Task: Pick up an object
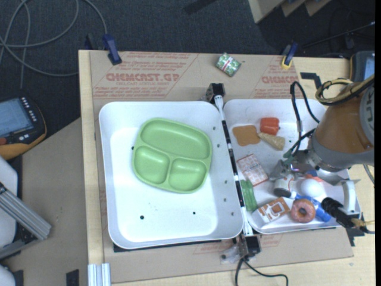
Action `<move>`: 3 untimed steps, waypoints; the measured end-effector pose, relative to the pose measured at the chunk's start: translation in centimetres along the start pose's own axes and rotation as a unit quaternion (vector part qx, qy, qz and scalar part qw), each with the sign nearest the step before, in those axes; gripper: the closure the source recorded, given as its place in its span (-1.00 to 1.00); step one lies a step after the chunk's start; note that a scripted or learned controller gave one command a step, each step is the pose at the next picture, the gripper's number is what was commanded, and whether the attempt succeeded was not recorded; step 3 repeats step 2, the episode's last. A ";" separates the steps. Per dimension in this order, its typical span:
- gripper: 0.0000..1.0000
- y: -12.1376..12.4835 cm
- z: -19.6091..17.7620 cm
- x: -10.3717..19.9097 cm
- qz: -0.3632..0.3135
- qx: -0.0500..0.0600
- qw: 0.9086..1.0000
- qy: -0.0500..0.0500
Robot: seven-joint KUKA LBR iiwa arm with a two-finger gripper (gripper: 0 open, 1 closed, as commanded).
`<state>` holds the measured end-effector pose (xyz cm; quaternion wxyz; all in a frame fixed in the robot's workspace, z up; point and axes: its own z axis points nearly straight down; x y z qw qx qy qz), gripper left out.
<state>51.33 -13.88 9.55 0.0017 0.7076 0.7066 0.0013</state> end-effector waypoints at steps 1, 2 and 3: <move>1.00 5.5 -9.0 5.2 -0.002 0.001 1.000 0.001; 1.00 5.4 -15.0 10.8 -0.002 0.001 1.000 0.001; 1.00 5.4 -15.0 10.8 -0.002 0.001 1.000 0.001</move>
